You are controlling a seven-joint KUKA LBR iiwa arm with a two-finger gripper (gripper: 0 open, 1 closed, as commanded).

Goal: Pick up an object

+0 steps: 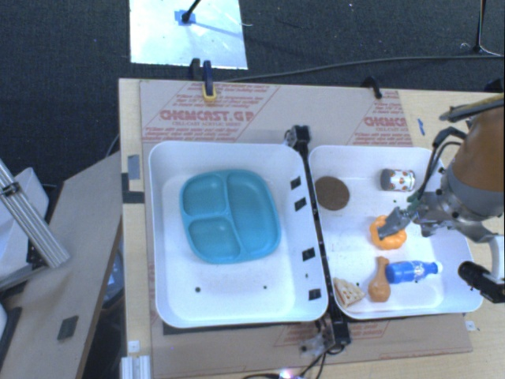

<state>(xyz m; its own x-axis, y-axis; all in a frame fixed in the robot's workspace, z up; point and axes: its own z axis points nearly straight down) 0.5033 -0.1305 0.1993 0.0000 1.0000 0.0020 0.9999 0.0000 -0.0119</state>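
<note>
Nearest the camera in the right bin (pixel 458 302) lie a tan wedge that looks like a slice of bread (pixel 348 291), an orange skittle-shaped toy (pixel 380 281) and, touching its top end, a blue bottle (pixel 410 272) on its side. Just beyond them my claw (pixel 391 226) is down on the orange toy (pixel 390 235) in the middle of that bin, and its dark fingers (pixel 394 220) seem to straddle the toy's upper edge, though the view is too coarse for me to tell whether they are clamped on it or merely resting there. My arm (pixel 477 180) comes in from the right. Farther back sit a brown disc (pixel 331 193) by the bin's left wall and a small can (pixel 397 180) lying on its side. In the left bin (pixel 170 290) a blue divided plate (pixel 230 215) lies flat in the middle. Beyond both bins, a blue clamp (pixel 207 79) stands at the far edge of the board (pixel 268 105).
</note>
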